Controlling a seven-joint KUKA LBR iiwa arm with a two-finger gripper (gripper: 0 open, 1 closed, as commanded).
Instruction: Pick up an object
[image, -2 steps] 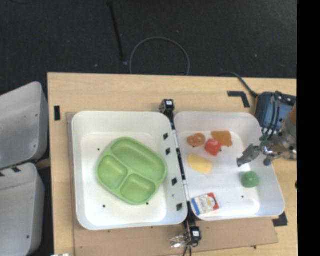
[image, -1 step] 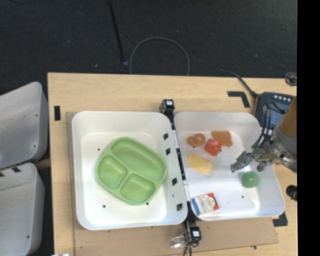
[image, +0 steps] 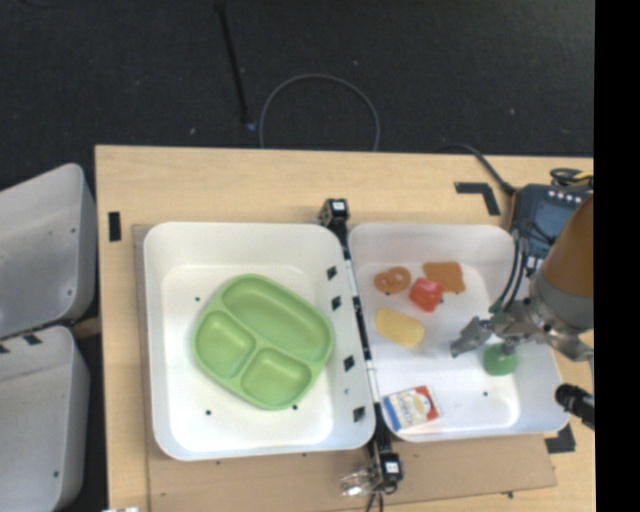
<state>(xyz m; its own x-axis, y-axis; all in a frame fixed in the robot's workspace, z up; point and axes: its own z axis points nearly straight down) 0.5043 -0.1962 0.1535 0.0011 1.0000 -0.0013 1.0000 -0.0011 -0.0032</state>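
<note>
Green object (image: 500, 360) just beside the gripper (image: 487, 340) (right bin (image: 455, 238))

Camera view: single fixed camera, mounted above the bench (image: 250, 185), looking down at a slant. Far edge of the bench lies toward the top of the frame, with dark floor (image: 120, 70) beyond it; near edge toward the bottom. Range: moderate, so both white bins fit whole, left bin (image: 160, 420) and right bin (image: 500, 240) side by side at centre. The arm (image: 572, 262) enters from the right edge. Pale panels (image: 40, 260) stand off the bench at the left.
</note>
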